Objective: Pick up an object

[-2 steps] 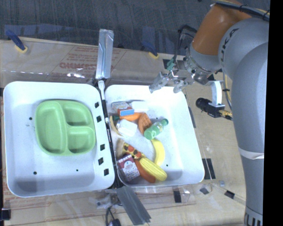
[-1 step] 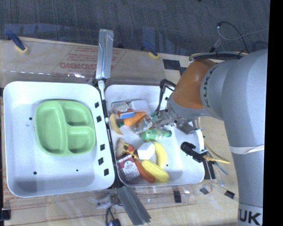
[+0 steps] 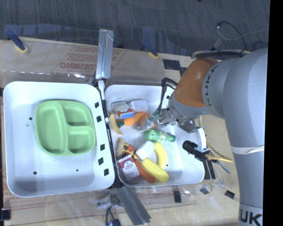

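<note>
Here we see the gripper (image 3: 156, 119) low among toys in the right bin (image 3: 190, 174); whether its claw is apart or together, we cannot tell.

Bright toys in white bins on a tan bench

The left bin (image 3: 13, 129) is white and holds a pale green divided tray (image 3: 65, 127); the right bin (image 3: 190, 168) holds a yellow corn cob (image 3: 154, 169), yellow banana (image 3: 161, 154), orange carrot (image 3: 133, 118) and green bottle (image 3: 158, 136); the arm (image 3: 235, 90) is grey with an orange band (image 3: 194, 84).
</note>
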Controlling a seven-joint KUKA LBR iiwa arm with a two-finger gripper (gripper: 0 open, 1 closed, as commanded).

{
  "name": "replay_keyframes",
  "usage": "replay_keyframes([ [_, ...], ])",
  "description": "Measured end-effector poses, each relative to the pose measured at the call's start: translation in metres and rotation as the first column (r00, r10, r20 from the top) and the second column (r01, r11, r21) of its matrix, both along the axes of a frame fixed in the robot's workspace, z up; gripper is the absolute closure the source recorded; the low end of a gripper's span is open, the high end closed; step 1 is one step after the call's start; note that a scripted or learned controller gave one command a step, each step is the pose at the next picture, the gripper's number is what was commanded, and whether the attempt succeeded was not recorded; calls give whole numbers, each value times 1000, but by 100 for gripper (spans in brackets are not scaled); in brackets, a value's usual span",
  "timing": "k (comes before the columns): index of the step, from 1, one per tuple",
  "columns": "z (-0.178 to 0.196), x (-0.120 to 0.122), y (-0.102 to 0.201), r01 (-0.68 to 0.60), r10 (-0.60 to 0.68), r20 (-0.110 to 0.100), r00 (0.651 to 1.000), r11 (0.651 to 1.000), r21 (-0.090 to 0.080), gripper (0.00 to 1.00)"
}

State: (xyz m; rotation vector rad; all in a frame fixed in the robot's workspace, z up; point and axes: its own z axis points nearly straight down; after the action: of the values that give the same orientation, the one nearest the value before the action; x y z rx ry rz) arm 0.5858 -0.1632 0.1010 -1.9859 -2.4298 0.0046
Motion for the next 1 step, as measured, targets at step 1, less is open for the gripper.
replay_keyframes([
  [1,104,1,105,37,-37,5,999,999,0,100],
])
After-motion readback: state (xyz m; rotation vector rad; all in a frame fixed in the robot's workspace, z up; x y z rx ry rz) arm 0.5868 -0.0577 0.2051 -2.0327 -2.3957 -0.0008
